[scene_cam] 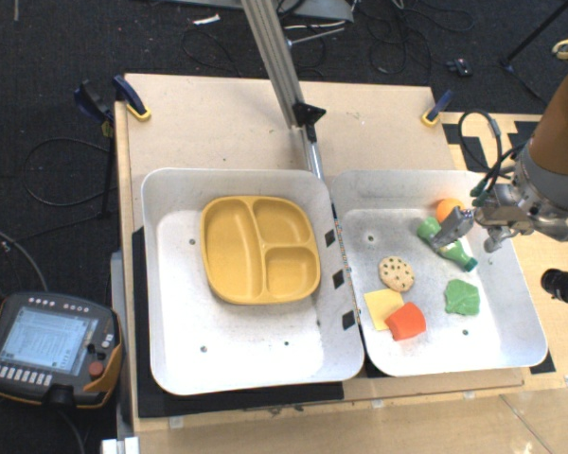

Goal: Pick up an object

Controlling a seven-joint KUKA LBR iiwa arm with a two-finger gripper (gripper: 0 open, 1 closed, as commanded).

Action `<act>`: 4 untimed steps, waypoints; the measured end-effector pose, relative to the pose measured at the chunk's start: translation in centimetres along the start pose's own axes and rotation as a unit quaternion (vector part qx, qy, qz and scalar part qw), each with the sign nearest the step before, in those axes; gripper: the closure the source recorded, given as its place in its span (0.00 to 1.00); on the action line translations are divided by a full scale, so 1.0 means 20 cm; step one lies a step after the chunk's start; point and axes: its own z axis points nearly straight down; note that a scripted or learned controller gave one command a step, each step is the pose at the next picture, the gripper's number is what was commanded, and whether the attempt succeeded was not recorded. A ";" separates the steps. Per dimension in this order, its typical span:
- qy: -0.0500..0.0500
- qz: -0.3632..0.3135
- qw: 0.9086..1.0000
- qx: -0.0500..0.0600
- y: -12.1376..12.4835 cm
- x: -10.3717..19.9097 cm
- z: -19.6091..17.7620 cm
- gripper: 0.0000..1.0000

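Note:
In the right bin [511, 343] lie several toy foods: an orange ball [446, 208], a green bottle-shaped piece [434, 234] with a teal end, a round cookie [396, 272], a yellow cheese slab [380, 304], a red-orange block [407, 322] and a green leafy piece [462, 297]. My gripper [475, 235] hangs over the upper right part of this bin with its fingers spread apart and open. One fingertip [455, 226] is right over the green bottle piece, just below the orange ball. Nothing sits between the fingers.
The left bin [170, 348] holds a yellow divided plate [261, 250]. A slanted metal pole [276, 50] runs down to the seam between the bins. A teach pendant [47, 346] lies at lower left, off the bench.

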 end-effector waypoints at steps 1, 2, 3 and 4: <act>0.000 0.000 1.000 0.000 0.00 0.00 0.00 0.00; 0.000 0.001 1.000 0.003 0.00 0.02 0.32 0.00; 0.000 0.002 1.000 0.003 -0.05 0.00 0.58 0.00; 0.001 0.001 1.000 0.003 -0.05 0.00 0.85 0.00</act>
